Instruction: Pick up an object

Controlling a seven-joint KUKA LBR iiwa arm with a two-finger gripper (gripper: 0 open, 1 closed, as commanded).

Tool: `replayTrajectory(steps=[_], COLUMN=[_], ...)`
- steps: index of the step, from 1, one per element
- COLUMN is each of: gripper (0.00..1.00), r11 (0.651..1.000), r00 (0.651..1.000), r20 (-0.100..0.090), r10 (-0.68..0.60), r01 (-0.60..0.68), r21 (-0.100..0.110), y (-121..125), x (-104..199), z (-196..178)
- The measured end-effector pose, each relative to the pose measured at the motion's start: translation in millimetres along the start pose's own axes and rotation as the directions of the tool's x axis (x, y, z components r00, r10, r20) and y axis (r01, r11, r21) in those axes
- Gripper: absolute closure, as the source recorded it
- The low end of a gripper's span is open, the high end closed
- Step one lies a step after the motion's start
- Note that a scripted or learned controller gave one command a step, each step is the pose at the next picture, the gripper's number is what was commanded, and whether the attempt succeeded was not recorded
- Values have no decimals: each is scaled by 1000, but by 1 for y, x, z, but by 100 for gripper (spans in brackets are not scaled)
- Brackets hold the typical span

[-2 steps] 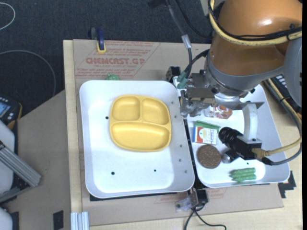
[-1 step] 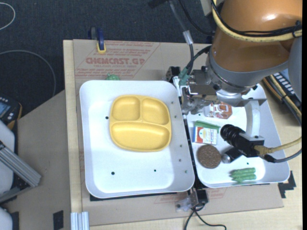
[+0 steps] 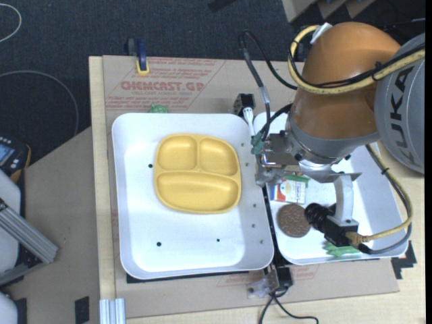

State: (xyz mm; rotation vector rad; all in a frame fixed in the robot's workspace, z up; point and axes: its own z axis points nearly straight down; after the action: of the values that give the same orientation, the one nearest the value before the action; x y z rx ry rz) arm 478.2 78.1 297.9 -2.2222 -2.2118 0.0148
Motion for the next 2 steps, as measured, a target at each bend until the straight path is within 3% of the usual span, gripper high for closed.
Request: replayTrajectory(steps=[1,2], gripper=[100,100], r11=[1000,1000], r00=[1000,1000], r20=[-5,-1], r10=[-8,4], r01=[8,-4], r21=[-21,-2], y=[1,1], x=[21,-86], z=[-96,20])
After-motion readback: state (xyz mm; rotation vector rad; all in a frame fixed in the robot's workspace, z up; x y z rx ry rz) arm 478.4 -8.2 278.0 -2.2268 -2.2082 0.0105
